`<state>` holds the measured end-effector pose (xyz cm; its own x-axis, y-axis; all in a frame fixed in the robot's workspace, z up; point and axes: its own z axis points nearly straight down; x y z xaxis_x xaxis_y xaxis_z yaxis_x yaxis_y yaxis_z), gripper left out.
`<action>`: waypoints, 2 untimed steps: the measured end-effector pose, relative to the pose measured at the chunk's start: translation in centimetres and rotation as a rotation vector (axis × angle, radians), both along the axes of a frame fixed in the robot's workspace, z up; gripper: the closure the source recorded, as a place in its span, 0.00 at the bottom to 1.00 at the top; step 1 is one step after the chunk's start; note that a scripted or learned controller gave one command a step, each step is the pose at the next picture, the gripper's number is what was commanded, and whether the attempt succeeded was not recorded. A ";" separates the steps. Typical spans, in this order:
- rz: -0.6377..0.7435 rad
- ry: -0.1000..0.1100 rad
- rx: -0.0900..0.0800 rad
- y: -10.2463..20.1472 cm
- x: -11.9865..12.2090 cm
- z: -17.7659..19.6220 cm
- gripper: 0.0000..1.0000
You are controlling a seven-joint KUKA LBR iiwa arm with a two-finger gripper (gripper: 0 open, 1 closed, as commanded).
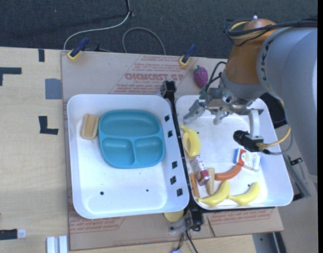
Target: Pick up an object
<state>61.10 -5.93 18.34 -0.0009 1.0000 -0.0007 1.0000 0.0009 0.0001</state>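
Approach step: pincer [208,111], fingers spread wide and empty, hovers over the right bin [272,141]; next, descend toward the banana [191,141] just below-left.

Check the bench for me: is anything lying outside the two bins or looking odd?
Yes. A purple grape bunch lies on the board behind the right bin, outside both bins. A yellow item also peeks from under the bins' front edge.

- Teal compartmented plastic plate [132,138] in the left white shallow bin [82,194]
- Tan bread-like slice [89,126]
- Yellow plastic bananas [191,142]
- Orange carrot-shaped toy [228,173]
- Purple grape cluster [200,76]
- Red, white and blue small carton [248,159]
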 end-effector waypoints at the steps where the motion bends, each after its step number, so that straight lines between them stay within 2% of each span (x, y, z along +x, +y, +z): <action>1: 0.001 0.001 0.001 0.1 0.8 0.0 0.00; 2: 0.000 0.002 0.000 0.5 0.0 0.0 0.00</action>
<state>61.12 -5.45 18.39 -0.0006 1.0000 -0.0007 1.0000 0.0006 -0.0023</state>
